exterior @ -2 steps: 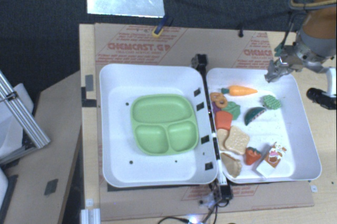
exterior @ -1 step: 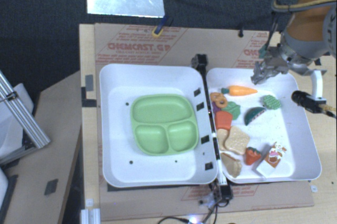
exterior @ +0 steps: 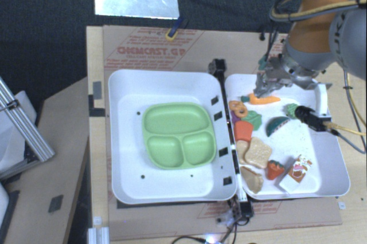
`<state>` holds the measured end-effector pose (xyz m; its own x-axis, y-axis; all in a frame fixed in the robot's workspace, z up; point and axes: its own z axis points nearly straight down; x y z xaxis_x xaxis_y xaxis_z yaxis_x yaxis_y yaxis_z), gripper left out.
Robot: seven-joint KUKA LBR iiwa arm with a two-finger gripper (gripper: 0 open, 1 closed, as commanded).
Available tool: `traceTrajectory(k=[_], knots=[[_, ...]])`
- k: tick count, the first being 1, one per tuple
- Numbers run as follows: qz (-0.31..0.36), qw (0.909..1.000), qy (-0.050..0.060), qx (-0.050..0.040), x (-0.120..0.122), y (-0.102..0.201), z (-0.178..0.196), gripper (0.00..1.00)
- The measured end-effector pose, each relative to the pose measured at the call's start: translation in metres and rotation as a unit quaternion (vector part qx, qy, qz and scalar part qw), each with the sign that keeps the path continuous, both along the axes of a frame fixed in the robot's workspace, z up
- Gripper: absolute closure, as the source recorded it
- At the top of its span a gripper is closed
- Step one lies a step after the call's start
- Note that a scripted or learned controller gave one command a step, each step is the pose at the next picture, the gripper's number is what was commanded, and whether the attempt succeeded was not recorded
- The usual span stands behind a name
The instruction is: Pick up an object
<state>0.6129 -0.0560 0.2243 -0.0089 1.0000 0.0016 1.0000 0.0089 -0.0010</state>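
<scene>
A wooden bench bearing two white bins is recorded; the gripper [exterior: 265, 88] is set low in the right bin [exterior: 330, 171], just above the orange carrot [exterior: 265, 100]; its opening cannot be judged; nothing is seen held; the approach step is inferred; closure on the carrot is required next; "CHEMCAST" is printed on the board [exterior: 150, 49]; a green tray [exterior: 178, 135] occupies the left bin.

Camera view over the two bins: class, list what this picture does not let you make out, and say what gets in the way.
- Gripper: the wrist covers its fingers, so open or shut is unclear.
- Orange carrot: its near end sits under the gripper; contact cannot be judged.
- Small red-and-white item in the right bin: too small to identify.
- Arm: cut off by the right edge.
</scene>
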Motion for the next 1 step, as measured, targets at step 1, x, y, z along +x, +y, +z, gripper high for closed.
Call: traceTrajectory(k=[1], knots=[[-0.001,1.0000,0.001,-0.0002,-0.0315,0.0425,-0.0053,1.00]])
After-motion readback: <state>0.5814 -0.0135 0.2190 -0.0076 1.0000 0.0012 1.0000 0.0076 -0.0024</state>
